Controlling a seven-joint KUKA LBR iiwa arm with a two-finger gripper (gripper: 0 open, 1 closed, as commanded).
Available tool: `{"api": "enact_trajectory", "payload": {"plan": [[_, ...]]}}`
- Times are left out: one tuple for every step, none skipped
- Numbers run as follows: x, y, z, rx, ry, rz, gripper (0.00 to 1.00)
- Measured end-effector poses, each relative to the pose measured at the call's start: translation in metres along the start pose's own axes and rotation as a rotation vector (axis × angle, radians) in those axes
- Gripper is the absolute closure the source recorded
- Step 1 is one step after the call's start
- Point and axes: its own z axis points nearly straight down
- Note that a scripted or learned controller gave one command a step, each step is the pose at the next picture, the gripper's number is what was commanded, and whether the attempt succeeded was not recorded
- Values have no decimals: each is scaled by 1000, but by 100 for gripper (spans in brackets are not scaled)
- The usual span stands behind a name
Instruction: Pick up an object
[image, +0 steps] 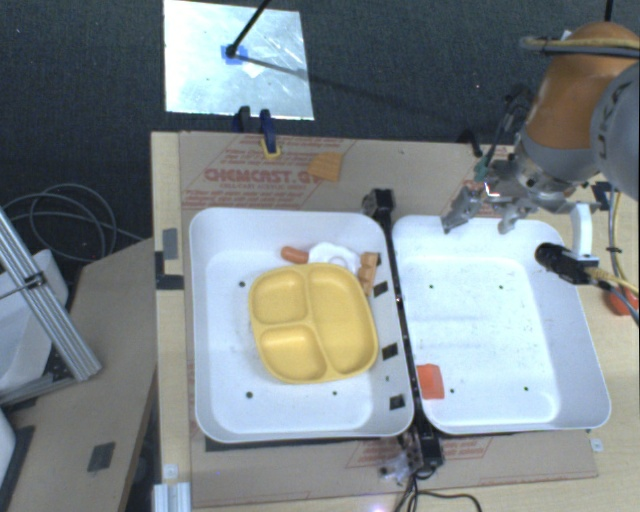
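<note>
End effector (480, 214) spread wide, holding nothing, at right bin's (560, 400) 12 o'clock rim. Approach step. Nearest target: orange block (429, 380), bin's 7 o'clock corner; next, descend onto it.

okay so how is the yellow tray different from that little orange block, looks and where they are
The yellow divided tray is far larger than the orange block. The tray has three compartments; the block is a plain solid piece. The tray lies mid-floor in the left bin; the block sits at the near-left corner of the right bin. Both lie apart from the gripper.
</note>
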Motion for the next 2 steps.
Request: {"api": "enact_trajectory", "payload": {"plan": [[0, 1, -12, -4, 0, -3, 100], [-119, 17, 64, 1, -5, 10, 100]]}}
